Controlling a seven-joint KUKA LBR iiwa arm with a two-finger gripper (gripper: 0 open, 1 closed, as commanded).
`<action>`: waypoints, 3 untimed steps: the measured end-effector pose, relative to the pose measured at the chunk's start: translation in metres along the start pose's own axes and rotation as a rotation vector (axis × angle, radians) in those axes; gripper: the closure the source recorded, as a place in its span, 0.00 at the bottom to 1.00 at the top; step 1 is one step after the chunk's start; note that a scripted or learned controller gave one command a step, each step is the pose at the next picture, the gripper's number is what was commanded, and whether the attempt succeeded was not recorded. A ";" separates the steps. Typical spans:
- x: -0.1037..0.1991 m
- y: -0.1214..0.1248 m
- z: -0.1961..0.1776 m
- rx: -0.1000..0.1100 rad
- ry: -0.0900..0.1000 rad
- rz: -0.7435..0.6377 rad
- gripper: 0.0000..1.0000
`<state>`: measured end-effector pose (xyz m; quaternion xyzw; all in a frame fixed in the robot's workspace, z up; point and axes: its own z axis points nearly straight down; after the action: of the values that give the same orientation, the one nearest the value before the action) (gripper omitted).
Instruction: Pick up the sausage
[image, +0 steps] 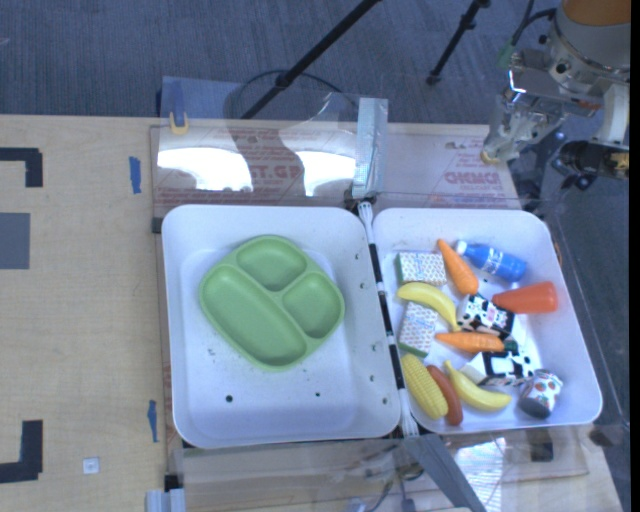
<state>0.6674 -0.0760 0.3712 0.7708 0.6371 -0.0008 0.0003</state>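
The sausage (447, 394) is a short reddish-brown piece lying near the front edge of the right bin (572, 345). It is wedged between a yellow corn cob (422, 386) on its left and a banana (476, 391) on its right. My gripper (497, 148) hangs high beyond the far right corner of that bin, above the clear back wall and well away from the sausage. Nothing is visible in it.
The right bin also holds another banana (428, 298), two carrots (459, 266), an orange-red pepper (527, 298), a blue bottle (494, 261), a cow-patterned toy (486, 317) and sponges. A green divided plate (272, 300) lies in the left bin (200, 400).
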 end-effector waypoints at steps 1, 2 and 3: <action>0.002 0.001 -0.009 -0.002 -0.002 -0.004 1.00; 0.004 0.002 -0.019 -0.004 -0.005 -0.008 1.00; 0.006 0.003 -0.028 -0.006 -0.007 -0.012 1.00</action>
<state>0.6715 -0.0703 0.3991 0.7671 0.6415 -0.0015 0.0046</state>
